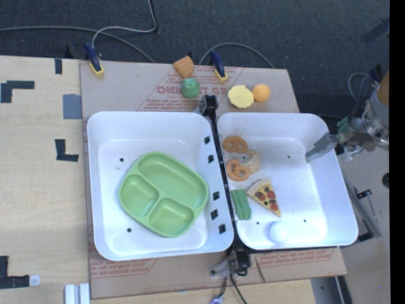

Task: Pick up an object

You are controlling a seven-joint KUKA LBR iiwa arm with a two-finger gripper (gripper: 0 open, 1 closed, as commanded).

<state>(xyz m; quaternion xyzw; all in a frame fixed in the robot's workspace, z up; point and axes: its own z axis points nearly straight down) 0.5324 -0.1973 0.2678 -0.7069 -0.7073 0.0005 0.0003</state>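
Cardboard-covered bench, two bins. Gripper (318, 149) seen over right bin (316, 122) rim, claw state untellable. Pizza slice (265, 196) left of it should be approached vertically, centred.

divided tray (163, 194) in left bin (101, 132); pretzels (235, 144), pizza slice (264, 196) in right bin (329, 201).

Beyond my counter (38, 170) lies dark grey carpet (266, 18) with a thin cable (126, 30) looping across it. The counter is pale wood marked with dark tape (63, 151). A brown cardboard sheet (152, 87) covers it, held by two blue clamps (95, 61). The light is even.
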